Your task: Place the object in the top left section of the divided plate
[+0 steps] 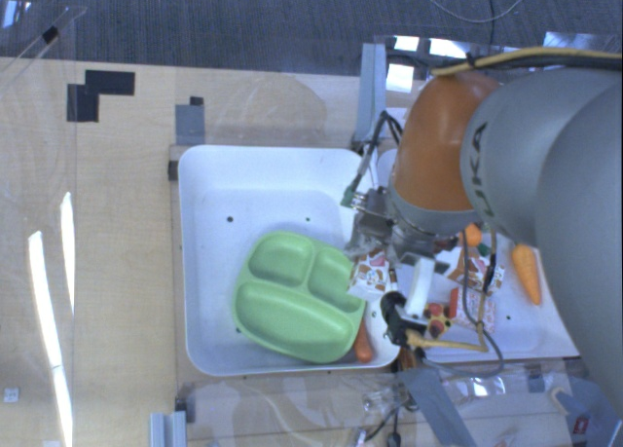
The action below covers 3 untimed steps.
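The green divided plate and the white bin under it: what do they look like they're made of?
The green divided plate looks like moulded plastic, matte to satin: uniform colour, soft rounded ridges, only faint sheen. The white bin also looks like plastic, smooth and slightly glossy, with rounded corners; coated metal can't be ruled out from this view.

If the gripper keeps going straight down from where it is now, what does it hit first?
Likely the inner rim between the two bins, just right of the green divided plate. The gripper points downward there, though depth is hard to judge.
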Available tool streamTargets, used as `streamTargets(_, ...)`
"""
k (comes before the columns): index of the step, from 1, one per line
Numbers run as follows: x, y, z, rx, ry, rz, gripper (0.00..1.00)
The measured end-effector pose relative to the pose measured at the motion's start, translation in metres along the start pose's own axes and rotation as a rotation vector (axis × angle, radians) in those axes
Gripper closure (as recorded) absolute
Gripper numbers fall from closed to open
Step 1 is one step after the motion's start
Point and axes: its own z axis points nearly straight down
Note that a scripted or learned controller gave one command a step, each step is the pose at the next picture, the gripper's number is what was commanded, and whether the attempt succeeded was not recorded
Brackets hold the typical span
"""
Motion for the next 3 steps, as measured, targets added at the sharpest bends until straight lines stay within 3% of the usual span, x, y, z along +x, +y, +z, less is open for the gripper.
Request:
streamTargets(1,0.032,0.037,-0.004,0.001,-0.001,-0.183,1.00)
streamTargets(2,0.037,0.084,0.015,0.001,-0.001,-0.093,1.00)
streamTargets(3,0.042,0.080,-0.003,-0.003,0.000,-0.187,1.00)
